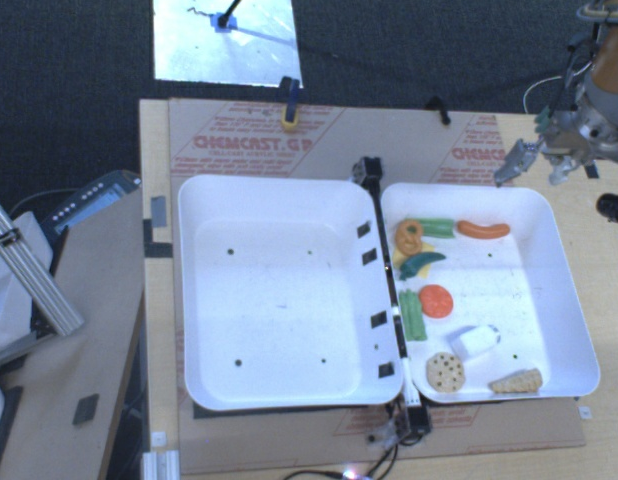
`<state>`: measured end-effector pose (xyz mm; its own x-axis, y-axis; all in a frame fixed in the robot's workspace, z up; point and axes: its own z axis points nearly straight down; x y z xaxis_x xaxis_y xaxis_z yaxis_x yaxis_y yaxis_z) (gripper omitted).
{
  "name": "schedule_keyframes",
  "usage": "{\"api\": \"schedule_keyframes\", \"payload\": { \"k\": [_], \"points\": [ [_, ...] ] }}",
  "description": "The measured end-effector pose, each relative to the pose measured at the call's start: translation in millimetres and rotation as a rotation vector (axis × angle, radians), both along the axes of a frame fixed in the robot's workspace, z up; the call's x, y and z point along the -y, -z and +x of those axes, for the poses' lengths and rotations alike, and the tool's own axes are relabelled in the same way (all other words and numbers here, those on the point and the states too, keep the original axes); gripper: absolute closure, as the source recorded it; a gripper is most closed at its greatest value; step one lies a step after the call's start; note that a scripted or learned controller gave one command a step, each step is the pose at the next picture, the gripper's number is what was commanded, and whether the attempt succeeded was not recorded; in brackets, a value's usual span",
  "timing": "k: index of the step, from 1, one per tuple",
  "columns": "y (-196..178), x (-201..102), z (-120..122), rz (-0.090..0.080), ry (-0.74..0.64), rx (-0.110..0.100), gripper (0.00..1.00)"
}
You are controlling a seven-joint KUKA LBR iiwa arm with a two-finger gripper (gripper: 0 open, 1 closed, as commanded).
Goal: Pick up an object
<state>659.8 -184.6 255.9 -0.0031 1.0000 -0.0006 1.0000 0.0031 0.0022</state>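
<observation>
- You have two white bins on the counter (159,268): the left bin (279,288) and the right bin (549,298), side by side and joined along a black hinge strip
- Count eight objects, all in the right bin: one orange sausage (483,230), one green bean pod (434,228), one pretzel (408,236), one dark green pepper (420,263), one red tomato slice (436,301), one green strip (412,315), one white cup (476,341), one cookie (445,371) and, beside it, one wedge of bread (517,380), which makes nine
- Locate the gripper (537,163) above the far right corner of the right bin, over the cardboard sheet (259,140), outside the bin rim
- Note that its two fingers stand apart with nothing between them
- The nearest object to the gripper is the sausage, lying near the far wall of the right bin, below and slightly left of the gripper in the camera view, well apart from it
- The cookie and bread wedge lie at the near wall, farthest from the gripper
</observation>
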Motion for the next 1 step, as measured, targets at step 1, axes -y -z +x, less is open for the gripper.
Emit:
{"api": "schedule_keyframes", "payload": {
  "k": [1],
  "points": [
    [104.4, -48.5, 7.5, 0.004, -0.005, -0.009, 0.0]
  ]
}}
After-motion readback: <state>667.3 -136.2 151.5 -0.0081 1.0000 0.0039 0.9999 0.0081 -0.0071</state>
